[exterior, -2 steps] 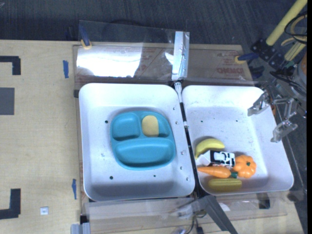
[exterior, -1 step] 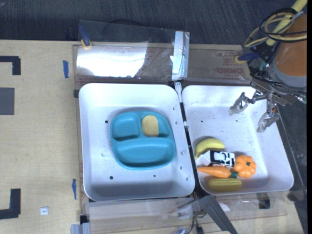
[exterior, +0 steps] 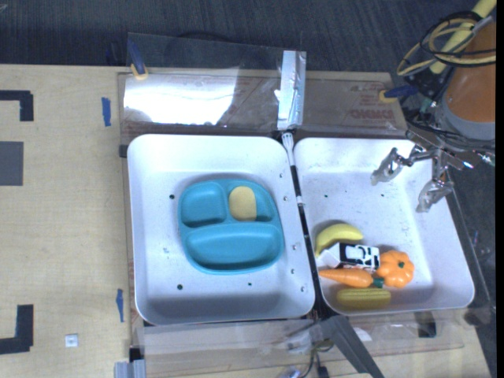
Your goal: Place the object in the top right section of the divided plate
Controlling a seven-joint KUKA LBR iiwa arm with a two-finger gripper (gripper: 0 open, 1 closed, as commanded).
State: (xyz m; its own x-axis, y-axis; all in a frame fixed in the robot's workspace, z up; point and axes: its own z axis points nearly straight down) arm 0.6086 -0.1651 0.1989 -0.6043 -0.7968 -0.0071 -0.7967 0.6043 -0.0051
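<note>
Gripper (exterior: 412,178) fingers are spread apart with nothing between them, over the right bin's (exterior: 346,157) far right corner. I see the yellow object (exterior: 243,203) lying in the blue divided plate's (exterior: 229,248) top right section, in the left bin (exterior: 153,211).

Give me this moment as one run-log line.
gripper: open, holding nothing, over right bin | yellow object: in top right section of blue divided plate | left bin: holds plate

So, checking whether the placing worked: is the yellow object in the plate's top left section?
No, the yellow object lies in the top right section of the blue divided plate.
</note>
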